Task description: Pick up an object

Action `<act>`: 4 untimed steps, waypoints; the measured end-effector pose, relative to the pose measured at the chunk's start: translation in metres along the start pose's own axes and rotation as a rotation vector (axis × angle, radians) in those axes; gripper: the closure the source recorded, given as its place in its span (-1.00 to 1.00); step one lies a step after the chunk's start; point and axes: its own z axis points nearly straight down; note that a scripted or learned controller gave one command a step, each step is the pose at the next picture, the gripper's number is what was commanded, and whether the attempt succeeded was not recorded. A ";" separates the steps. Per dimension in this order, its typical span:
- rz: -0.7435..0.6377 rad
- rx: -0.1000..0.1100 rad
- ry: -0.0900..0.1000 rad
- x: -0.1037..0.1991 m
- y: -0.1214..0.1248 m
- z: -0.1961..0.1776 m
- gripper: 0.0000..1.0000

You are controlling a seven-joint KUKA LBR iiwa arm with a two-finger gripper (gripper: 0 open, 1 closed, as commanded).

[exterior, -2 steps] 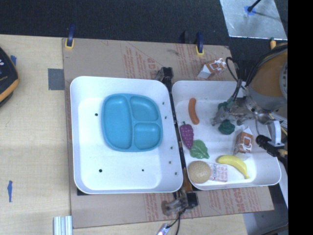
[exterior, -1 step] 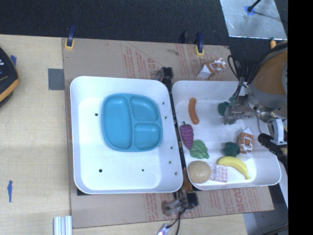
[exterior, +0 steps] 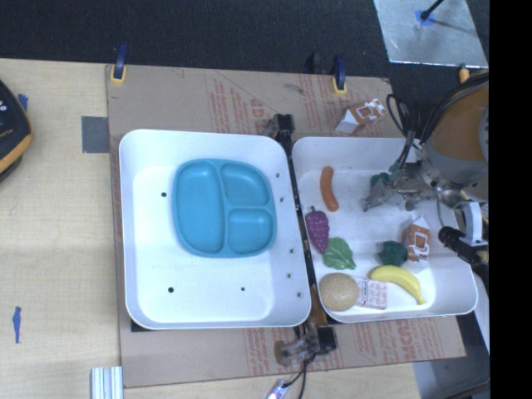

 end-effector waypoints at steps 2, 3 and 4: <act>-0.004 -0.004 -0.001 -0.025 0.059 -0.001 1.00; 0.001 -0.007 -0.001 -0.025 0.059 -0.032 1.00; 0.000 -0.005 0.001 0.094 0.059 -0.091 1.00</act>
